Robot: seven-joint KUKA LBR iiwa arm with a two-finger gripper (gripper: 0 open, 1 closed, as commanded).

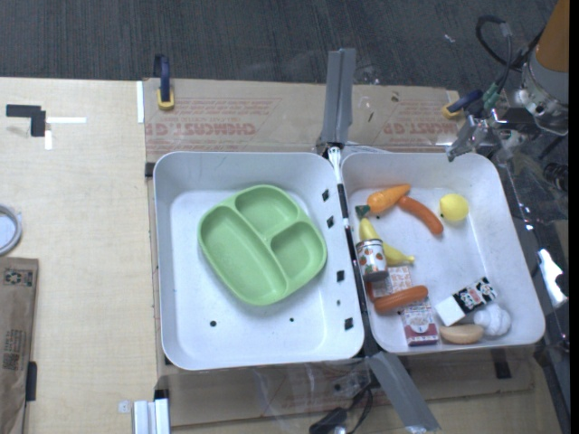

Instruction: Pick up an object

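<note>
The right bin (507, 208) holds several small items: an orange carrot (389, 197), an orange pepper (422, 215), a yellow lemon (454, 208), a banana (370, 234), a small can (372, 259), a red sausage (400, 299), a small red box (419, 324), a black-and-white block (466, 301), a white ball (493, 319) and a bread roll (461, 334). My gripper (472, 139) hangs above the bin's far right corner, apart from all of them, with nothing seen in it.
The left bin (176, 269) carries a green divided plate (262, 242). A grey divider post (338, 98) rises behind the seam between the bins. A yellow-and-blue clamp (457, 107) sits near my gripper. Cables run down the bench's right side.
</note>
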